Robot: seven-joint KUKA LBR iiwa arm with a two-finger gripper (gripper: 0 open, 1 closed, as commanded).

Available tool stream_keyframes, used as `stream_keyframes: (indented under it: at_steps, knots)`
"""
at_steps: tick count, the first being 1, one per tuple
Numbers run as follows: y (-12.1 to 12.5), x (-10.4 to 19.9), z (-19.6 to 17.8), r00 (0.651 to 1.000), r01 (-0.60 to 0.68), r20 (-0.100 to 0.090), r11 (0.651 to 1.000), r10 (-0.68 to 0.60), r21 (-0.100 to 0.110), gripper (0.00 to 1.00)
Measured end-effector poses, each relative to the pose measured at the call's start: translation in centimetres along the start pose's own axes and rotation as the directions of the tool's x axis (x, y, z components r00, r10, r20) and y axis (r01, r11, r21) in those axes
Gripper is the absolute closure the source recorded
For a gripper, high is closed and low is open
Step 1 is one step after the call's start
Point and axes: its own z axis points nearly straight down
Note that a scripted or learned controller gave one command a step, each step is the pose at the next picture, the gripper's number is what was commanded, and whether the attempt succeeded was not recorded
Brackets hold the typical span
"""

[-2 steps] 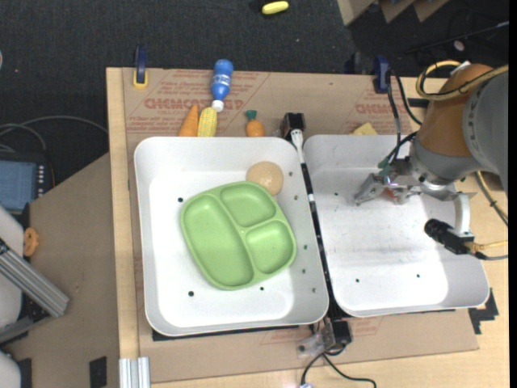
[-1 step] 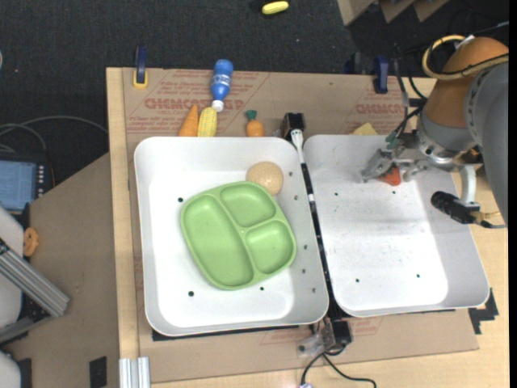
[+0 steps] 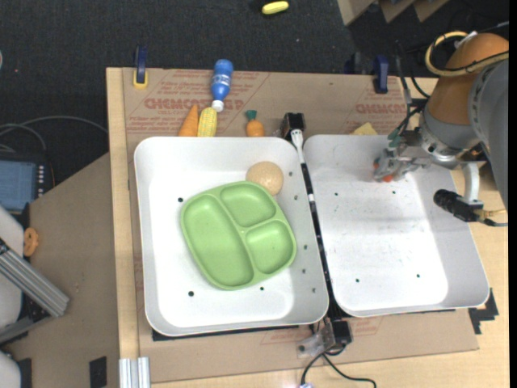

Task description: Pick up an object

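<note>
You have a green divided plate [image 3: 237, 234] lying flat in the left bin [image 3: 157, 217], with a tan round object [image 3: 265, 176] touching its upper rim. The gripper [image 3: 391, 168] sits low over the right bin [image 3: 420, 257], near that bin's upper edge, well apart from both. Whether it is parted or closed cannot be told.

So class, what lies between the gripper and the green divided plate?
In the camera view, bare white floor of the right bin, then the two bins' adjoining rims, separate the gripper from the green divided plate in the left bin.
</note>
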Motion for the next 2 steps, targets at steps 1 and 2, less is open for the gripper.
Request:
stream_keyframes:
  at_steps: [1, 2]
  knots:
    - [-2.1, 7.2, -5.0, 1.0, 0.003, -0.004, 1.0, -0.003, 0.002, 1.0]
    - [-5.6, 14.8, -9.2, 1.0, 0.004, -0.005, 1.0, -0.004, 0.002, 1.0]
